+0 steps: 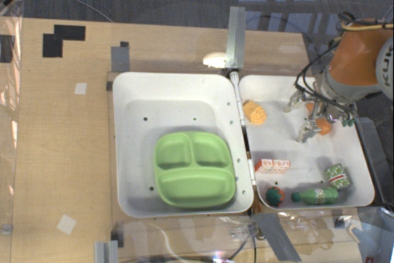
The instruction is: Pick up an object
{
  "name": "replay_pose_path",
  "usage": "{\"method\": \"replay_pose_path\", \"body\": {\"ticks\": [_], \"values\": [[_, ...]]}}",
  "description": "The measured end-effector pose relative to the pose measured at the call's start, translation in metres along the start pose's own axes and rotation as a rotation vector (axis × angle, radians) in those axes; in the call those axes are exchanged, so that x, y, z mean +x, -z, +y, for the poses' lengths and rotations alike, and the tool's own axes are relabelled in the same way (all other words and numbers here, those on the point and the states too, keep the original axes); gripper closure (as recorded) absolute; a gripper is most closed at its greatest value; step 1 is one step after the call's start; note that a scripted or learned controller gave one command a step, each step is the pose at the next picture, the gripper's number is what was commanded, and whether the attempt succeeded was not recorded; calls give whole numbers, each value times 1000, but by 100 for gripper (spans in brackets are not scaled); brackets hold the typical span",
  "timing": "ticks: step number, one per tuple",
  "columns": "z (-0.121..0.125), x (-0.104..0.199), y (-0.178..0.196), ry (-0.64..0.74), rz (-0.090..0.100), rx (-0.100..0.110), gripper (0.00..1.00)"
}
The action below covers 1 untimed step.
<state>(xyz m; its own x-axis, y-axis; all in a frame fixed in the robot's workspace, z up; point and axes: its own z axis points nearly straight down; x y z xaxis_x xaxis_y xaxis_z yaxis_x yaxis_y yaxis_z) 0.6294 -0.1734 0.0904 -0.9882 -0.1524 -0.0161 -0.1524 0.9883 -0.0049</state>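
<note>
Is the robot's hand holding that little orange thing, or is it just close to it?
It cannot be told. The gripper is right over a small orange object in the right bin, but the view is too small to show whether the object is gripped.

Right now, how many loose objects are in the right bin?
6: a corn piece upper left, an orange item under the gripper, a red-white carton, a can, a green bottle, a ball. More may be hidden.

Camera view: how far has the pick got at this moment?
Done: the gripper is down in the right white bin, at a small orange object. In hand: unclear whether it is gripped. Left: lifting it. The green bottle and yellow corn piece lie untouched.
</note>
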Motion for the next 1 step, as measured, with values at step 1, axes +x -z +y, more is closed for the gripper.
{"method": "replay_pose_path", "body": {"ticks": [1], "values": [[1, -4, 14, 5, -10, 2, 100]]}}
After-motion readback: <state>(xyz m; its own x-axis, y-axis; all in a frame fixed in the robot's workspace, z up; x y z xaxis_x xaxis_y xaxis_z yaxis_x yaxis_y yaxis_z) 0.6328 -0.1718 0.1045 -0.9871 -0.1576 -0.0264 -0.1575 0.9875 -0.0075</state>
